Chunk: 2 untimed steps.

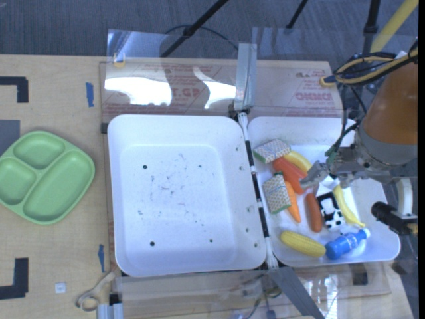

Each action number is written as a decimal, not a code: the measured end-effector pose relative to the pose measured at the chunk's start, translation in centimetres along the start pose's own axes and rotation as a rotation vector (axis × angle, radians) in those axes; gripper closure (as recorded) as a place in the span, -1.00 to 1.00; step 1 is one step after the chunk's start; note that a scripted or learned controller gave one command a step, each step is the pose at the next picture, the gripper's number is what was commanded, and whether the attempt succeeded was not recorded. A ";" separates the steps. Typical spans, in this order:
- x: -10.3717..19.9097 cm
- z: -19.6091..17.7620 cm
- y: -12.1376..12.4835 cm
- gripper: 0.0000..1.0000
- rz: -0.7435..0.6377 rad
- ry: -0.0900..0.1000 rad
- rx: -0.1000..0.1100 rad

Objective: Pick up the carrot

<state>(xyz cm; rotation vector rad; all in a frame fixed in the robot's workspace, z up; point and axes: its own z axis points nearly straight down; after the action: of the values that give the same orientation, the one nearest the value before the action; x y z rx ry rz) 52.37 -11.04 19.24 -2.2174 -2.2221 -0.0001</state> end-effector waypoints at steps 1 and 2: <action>0.8 8.6 4.5 -1.00 -0.207 -0.003 -0.005; 3.0 0.8 4.0 -1.00 0.029 -0.002 -0.004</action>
<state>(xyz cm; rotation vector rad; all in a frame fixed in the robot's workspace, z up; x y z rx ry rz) 56.37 -8.03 18.46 -2.2524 -2.1930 -0.0026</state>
